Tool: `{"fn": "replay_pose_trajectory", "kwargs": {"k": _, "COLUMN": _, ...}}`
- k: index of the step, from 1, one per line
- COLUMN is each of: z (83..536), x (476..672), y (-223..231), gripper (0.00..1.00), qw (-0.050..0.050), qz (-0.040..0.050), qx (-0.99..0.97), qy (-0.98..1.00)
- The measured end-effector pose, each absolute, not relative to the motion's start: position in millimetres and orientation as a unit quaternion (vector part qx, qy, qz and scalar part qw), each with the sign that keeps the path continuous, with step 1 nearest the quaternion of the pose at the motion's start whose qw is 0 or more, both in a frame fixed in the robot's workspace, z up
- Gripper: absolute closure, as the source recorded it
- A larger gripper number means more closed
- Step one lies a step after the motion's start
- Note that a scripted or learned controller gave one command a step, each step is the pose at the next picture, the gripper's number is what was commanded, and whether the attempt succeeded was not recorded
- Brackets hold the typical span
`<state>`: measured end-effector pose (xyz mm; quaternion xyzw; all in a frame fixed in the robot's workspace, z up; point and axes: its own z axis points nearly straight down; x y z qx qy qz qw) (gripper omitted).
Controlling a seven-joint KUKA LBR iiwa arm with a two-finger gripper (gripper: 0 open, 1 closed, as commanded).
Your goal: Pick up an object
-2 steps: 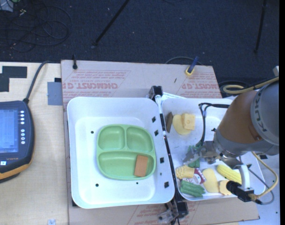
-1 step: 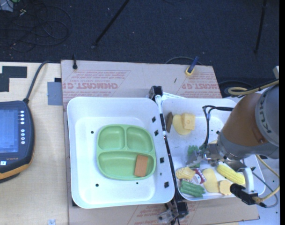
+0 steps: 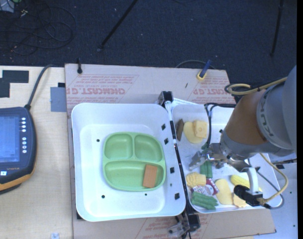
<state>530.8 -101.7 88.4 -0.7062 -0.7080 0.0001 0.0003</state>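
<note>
The arm comes in from the right and its gripper (image 3: 205,158) hangs low over the middle of the right bin (image 3: 220,114), among a heap of toy food. Just under the metal tip lies a thin green piece (image 3: 207,170), upright in the view and touching or nearly touching the gripper; whether it is between the fingers I cannot tell, and I cannot tell how wide they stand, since the wrist covers them. Toward the bin's far edge sits a pale yellow chunk (image 3: 196,130), apart from the gripper. Toward the near edge crowd a corn-like yellow piece (image 3: 195,179), a green pod (image 3: 204,200), a yellow lump (image 3: 224,190) and a small red-and-white thing too muddled to name. The arm's grey body and orange band hide the right side of that bin.

The left bin (image 3: 86,133) carries a green divided tray (image 3: 122,153), with an orange block (image 3: 150,176) in the compartment at its near right corner. A screen pendant (image 3: 9,144) lies at the bench's left edge.
</note>
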Motion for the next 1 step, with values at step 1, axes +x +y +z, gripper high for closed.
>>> {"fn": "replay_pose_trajectory", "kwargs": {"k": 1, "z": 88.2, "x": 530.8, "y": -102.7, "gripper": 0.00, "qw": 0.001, "qz": -0.0004, "qx": -0.707, "qy": -0.707}}
